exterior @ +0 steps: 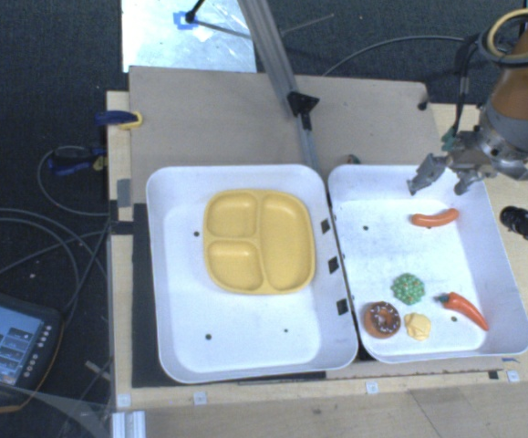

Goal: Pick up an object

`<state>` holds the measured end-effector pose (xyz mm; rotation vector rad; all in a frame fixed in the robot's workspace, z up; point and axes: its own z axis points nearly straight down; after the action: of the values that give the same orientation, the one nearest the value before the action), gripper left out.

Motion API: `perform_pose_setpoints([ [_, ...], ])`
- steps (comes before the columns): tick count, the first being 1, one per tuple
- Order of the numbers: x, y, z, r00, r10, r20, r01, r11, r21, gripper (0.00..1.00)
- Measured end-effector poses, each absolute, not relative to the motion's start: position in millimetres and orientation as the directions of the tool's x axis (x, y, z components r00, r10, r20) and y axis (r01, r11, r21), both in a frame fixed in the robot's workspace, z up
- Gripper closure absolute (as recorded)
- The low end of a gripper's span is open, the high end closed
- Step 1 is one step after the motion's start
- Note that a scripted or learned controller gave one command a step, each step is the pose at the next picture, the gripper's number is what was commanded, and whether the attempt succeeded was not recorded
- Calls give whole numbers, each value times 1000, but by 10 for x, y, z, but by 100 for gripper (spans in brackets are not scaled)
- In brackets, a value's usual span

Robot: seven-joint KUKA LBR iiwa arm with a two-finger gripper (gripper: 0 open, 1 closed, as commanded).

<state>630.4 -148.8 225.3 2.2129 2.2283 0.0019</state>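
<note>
While the tool (446, 177) hangs spread above a sausage (434, 217), the right bin (510, 272) holds perhaps five toys.

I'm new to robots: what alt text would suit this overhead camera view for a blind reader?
A robot gripper, fingers open, hovers over the right bin, near a sausage; a donut, green ball and carrot lie nearer. The left bin holds a yellow tray.
</note>
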Motion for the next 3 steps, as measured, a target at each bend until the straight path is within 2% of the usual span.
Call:
perform_pose_setpoints([
  [1, 6304, -1488, 2254, -8, 1000, 0, 1000, 8, 2, 0],
  [2, 6229, -1446, 1666, -2, 1000, 0, 1000, 2, -4, 0],
  [3, 6239, -1491, 1049, 0, 1000, 0, 1000, 0, -4, 0],
])
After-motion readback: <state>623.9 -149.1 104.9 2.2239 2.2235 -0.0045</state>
